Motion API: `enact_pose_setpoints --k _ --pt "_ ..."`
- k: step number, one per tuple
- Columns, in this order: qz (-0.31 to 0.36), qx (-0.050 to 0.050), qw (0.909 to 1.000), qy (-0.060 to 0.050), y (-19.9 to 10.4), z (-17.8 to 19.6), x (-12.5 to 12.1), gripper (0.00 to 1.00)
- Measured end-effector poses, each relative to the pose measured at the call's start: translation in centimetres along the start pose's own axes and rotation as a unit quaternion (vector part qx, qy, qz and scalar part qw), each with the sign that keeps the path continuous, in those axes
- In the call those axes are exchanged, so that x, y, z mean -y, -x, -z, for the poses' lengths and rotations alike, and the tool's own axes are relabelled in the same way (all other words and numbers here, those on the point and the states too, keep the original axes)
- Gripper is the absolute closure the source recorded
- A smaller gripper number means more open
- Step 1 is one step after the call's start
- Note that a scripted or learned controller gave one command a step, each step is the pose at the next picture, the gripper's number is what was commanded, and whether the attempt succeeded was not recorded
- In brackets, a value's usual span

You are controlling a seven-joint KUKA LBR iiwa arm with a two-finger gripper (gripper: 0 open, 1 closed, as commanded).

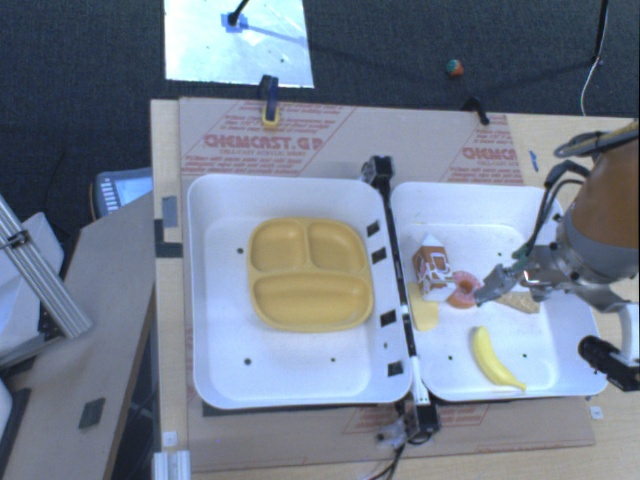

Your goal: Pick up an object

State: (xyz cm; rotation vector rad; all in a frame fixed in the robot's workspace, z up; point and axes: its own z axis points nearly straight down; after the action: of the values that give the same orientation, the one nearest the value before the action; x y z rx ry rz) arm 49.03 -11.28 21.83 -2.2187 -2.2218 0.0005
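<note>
The right bin [470, 203] holds a small white and orange carton [432, 266], a pinkish-red ring-shaped piece [463, 291], a pale yellow flat piece [425, 314], a tan bread-like piece [518, 302] and a yellow banana [494, 357]. My gripper [494, 284] reaches in from the right, low over the bin, its tips right beside the pinkish-red ring and just left of the tan piece. Nothing shows clearly between the tips.
The left bin [215, 208] holds a yellow divided plate [307, 273]. A black divider with clips [392, 268] runs between the two bins. The arm's grey body with orange band [605, 213] hangs over the right bin's right side.
</note>
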Motion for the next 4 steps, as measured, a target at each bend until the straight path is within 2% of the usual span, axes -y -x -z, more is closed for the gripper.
enact_pose_setpoints --k 2,3,4 --pt "-0.001 0.0 1.0 0.0 1.2 -9.1 0.0 0.0" --pt "0.0 0.001 1.0 0.002 1.2 -7.8 -0.2 1.0" --pt "0.001 0.002 1.0 0.005 1.7 -1.6 -0.7 1.0"
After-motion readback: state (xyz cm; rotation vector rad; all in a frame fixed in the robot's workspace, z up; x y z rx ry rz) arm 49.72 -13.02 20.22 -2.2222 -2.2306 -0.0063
